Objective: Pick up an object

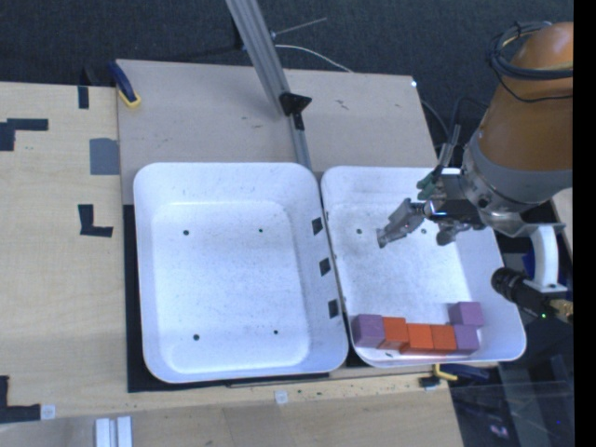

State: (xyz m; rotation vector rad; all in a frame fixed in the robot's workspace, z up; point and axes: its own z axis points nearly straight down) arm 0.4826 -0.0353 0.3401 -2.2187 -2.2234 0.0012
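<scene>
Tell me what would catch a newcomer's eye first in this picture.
The big grey arm with its orange band reaching in from the right, its pincer hanging over the right bin. Next, the row of purple and orange blocks along that bin's near wall. A slanted metal rail crosses the bench behind the bins.

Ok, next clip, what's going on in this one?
A grey and orange arm reaches in from the right, its hand poised over the middle of the right bin. There is nothing between its fingers. A cluster of purple and orange blocks sits along that bin's near edge, apart from the hand. No pick has been made yet.
</scene>
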